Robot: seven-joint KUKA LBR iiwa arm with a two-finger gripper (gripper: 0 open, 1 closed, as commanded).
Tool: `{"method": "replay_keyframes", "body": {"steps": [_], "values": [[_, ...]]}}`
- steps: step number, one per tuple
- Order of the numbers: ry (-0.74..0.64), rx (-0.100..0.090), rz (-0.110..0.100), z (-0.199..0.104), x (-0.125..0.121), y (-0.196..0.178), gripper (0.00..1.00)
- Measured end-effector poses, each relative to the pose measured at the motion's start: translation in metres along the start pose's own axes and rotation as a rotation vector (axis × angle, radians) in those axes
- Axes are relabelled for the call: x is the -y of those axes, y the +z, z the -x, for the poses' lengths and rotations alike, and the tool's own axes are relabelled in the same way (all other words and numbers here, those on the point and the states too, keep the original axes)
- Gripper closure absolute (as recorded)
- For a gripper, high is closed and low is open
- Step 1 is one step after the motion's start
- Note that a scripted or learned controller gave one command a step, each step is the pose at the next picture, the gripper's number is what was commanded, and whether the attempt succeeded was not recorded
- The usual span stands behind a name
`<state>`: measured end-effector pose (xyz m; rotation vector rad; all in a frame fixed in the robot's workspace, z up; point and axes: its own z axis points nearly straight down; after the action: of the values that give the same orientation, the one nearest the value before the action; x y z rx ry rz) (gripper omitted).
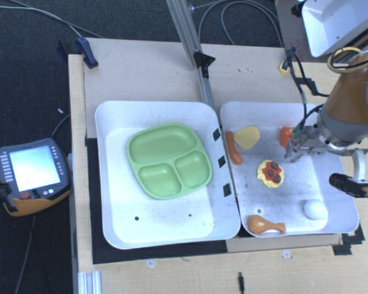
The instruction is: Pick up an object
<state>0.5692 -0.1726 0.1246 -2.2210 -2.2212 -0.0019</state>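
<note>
orange toy (285, 135) is seen in right bin (343, 222), touching pincer (292, 150); pincer state cannot be told. green plate (169, 161) is seen in left bin (110, 182).

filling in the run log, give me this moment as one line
gripper: over right bin, beside orange-red piece | nothing seen held | pizza toy, egg, drumstick lying loose | green plate in left bin

No readable text, labels, numbers, signs
</note>
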Motion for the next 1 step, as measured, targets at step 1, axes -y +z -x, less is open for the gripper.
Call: {"method": "replay_keyframes", "body": {"steps": [1], "values": [[-0.001, 0.003, 0.007, -0.0031, 0.0001, -0.0642, 1.00]]}}
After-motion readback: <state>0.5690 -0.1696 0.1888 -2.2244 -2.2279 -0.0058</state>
